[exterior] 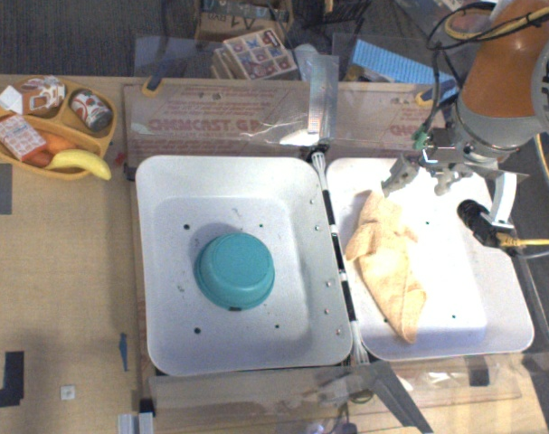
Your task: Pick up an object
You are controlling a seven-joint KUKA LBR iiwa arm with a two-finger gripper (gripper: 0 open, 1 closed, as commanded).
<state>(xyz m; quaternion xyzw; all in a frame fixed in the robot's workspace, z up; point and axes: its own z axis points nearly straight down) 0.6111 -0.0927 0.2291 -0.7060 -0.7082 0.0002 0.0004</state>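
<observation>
Teal bowl [235, 270] in left bin [165, 197], tan cloth [389, 265] in right bin [500, 315], end effector [421, 177] above.

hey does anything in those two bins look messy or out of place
The tan cloth in the right bin lies crumpled and bunched against the divider side. The teal bowl in the left bin sits upside down. Nothing looks spilled or broken.

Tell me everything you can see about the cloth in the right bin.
The cloth is pale yellow-tan and looks like soft terry fabric. It lies crumpled and folded, stretched from the bin's upper left down toward its lower middle, on the floor of the right bin near the divider. The gripper is just above its upper end; contact between them is unclear.
</observation>
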